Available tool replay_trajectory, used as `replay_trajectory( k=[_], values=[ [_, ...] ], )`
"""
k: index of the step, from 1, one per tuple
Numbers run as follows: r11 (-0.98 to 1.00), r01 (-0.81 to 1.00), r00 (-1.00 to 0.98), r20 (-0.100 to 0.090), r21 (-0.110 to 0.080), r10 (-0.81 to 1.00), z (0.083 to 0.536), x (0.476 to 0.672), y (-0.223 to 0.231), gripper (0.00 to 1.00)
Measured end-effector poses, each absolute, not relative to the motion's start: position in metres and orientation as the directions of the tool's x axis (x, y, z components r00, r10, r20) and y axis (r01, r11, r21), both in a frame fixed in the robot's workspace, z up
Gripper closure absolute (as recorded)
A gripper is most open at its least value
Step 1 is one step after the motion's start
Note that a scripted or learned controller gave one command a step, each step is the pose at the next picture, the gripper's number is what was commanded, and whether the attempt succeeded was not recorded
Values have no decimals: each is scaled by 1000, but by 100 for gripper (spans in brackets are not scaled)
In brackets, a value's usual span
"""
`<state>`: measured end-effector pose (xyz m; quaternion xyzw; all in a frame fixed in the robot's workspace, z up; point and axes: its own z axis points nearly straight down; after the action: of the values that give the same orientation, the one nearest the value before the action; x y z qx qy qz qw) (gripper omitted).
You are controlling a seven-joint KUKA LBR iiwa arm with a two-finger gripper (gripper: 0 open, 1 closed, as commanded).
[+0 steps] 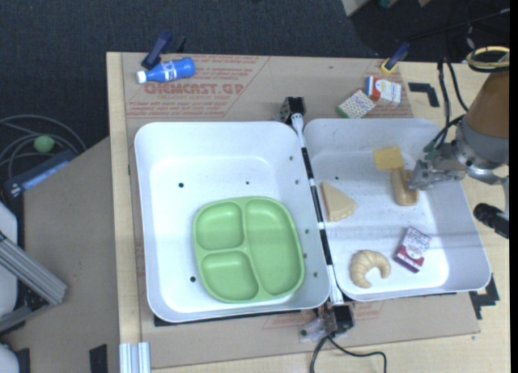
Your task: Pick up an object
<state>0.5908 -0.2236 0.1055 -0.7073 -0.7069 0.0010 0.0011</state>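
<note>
The right bin [463, 230] holds a pale cheese wedge [337, 201], a yellow block [388, 158], a tan bread-like stick [402, 189], a croissant [369, 266] and a small red and white packet [413, 248]. My gripper [423, 172] reaches in from the right and hangs low over the bin's upper right part. It is just right of the tan stick's top end and below right of the yellow block. Whether it touches the stick is unclear.
The left bin [162, 149] carries a green divided plate [247, 247]. On the bench behind the bins lie a blue and white bottle [166, 70] and two small cartons [356, 104] [385, 90]. A black clamp [293, 108] sits where the bins meet.
</note>
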Motion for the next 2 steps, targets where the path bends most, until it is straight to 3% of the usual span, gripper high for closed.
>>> replay_trajectory(
  k=[1, 2],
  values=[
    [2, 1000, -2, 5, -2, 1000, 106, 592, -221, 0],
    [1, 1000, -1, 2, -2, 1000, 84, 565, -185, 0]
  ],
)
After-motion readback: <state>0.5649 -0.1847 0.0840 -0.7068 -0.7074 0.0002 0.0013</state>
